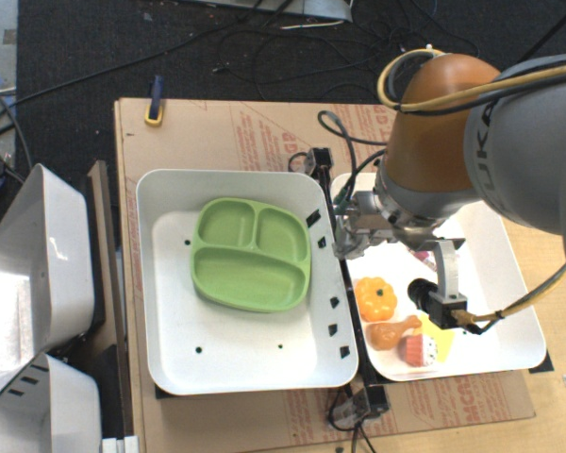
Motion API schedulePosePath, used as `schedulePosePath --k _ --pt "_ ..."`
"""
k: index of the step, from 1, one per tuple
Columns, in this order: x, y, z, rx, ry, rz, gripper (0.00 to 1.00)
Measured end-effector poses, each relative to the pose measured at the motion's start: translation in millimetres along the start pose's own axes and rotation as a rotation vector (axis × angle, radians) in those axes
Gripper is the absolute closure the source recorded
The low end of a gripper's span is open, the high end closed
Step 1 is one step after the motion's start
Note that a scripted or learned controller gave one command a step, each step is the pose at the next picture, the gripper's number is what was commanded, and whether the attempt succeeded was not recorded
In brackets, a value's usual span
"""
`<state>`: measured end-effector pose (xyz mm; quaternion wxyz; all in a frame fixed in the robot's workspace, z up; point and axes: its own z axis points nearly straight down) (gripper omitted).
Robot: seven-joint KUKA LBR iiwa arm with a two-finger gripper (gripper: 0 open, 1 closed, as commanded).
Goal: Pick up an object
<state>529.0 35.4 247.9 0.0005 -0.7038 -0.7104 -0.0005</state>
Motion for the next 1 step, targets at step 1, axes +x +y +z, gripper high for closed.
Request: schedulePosePath --k 1 --pt "49.4 11.6 18.3 0.001 -0.001 0.001 1.00"
